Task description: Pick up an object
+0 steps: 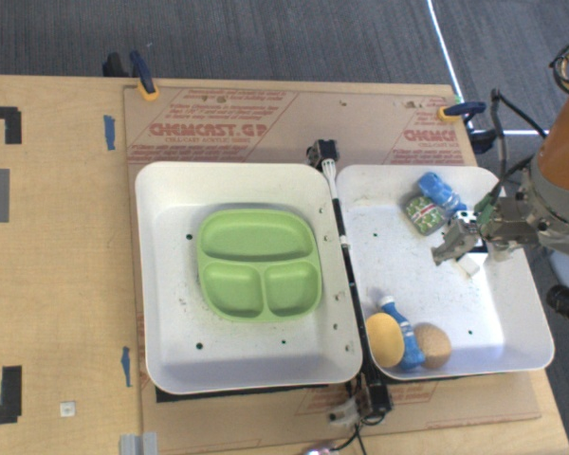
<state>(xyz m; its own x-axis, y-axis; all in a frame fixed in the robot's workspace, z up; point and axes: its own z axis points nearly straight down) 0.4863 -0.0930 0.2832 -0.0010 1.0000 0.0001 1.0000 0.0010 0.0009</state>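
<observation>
Two white bins: left bin (161, 254) w/ green divided plate (259, 263); right bin (512, 320) w/ blue-green packet (429, 203) at far side, yellow lemon-like fruit (384, 338), blue bottle (405, 335) & tan ball (433, 345) touching at near edge. Gripper (452, 243) above right bin, near packet; jaw state unclear, cannot tell.

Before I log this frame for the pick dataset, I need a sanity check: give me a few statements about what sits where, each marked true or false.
1. The green divided plate lies in the left bin. True.
2. The yellow object sits in the left bin. False: it is in the right bin, near its front left corner.
3. The end effector is over the right bin. True.
4. The blue-and-green packet lies on the plate. False: it lies near the right bin's back.
</observation>
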